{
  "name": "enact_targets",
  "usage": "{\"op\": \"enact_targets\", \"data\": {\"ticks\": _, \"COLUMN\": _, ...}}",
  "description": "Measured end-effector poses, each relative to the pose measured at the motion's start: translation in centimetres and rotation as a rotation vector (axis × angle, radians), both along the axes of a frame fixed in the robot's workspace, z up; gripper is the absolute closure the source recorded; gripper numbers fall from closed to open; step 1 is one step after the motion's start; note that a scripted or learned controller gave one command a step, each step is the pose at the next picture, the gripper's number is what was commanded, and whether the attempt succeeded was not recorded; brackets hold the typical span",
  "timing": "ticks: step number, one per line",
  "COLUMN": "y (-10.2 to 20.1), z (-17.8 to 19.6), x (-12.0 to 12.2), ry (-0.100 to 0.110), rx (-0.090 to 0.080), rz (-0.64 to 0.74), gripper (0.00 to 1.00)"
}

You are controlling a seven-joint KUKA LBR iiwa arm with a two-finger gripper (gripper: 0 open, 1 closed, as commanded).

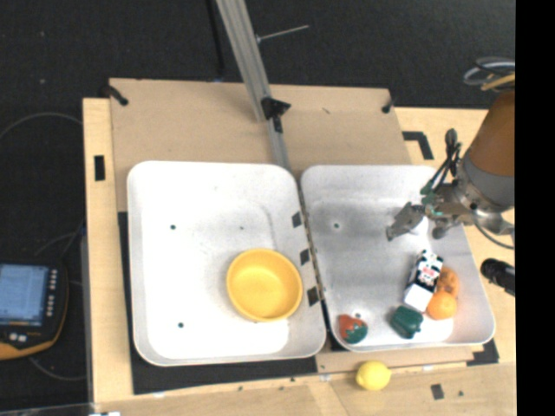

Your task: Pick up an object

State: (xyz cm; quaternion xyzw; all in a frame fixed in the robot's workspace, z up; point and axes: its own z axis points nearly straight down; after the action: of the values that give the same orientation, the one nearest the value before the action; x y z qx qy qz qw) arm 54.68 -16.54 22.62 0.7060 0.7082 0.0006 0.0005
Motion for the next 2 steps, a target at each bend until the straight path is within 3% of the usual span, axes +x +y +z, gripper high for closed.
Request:
{"op": "enact_targets", "data": {"ticks": 1, "y": 0.0, "z": 0.0, "x": 0.0, "ry": 0.0, "rx": 0.0, "rz": -0.001, "gripper": 0.0}}
{"op": "enact_targets", "data": {"ticks": 2, "y": -1.0, "z": -5.4, "x": -0.7, "ry": 0.006, "rx": -0.002, "rz": -0.004, "gripper": 0.0}}
